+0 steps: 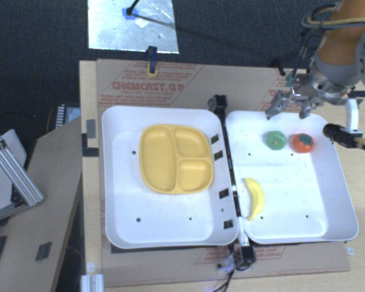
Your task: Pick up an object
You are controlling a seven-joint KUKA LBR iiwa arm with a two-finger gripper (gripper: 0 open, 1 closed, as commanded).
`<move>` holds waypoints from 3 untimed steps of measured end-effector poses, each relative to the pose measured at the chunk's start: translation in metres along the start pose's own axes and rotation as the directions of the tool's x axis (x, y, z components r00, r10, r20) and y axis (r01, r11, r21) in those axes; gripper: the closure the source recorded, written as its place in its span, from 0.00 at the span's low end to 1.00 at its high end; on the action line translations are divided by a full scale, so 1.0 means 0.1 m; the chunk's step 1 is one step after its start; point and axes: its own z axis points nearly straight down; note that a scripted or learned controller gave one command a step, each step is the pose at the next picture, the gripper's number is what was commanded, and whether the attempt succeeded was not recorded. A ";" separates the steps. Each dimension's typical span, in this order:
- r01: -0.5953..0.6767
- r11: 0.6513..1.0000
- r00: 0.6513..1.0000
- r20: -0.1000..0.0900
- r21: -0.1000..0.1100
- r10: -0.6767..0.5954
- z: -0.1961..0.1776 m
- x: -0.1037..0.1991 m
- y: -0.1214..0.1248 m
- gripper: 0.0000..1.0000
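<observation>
Three small toys sit in the right bin (334, 181), and any one of them could be picked up. Near the top of that bin lies a round green toy (276, 140). Just beside it, on its right, is a round red and orange toy (302, 142) with a bit of green on top. The two are close but not touching. Lower down, near the left wall of the same bin, lies a yellow banana (254, 198). It is well apart from the other two.

The left bin (118, 181) holds one thing, a yellow plate (175, 159). The plate has three parts: one big part on the left and two smaller parts on the right. Nothing sits in any of those parts.

The gripper (297, 106) hangs over the top edge of the right bin, just above the green toy and the red one. Its two fingers are spread apart and nothing is between them. It is not touching any toy.

Both bins sit side by side on a brown board (170, 81). A shiny silver sheet (132, 17) lies past the board at the top.
</observation>
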 end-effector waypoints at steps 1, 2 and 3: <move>0.002 1.000 1.000 0.001 -0.012 -0.002 -0.08 0.00 0.02 0.00; 0.001 1.000 1.000 0.001 -0.008 -0.001 0.55 0.03 0.03 0.00; 0.000 1.000 1.000 0.001 -0.010 0.000 0.99 -0.01 -0.02 0.00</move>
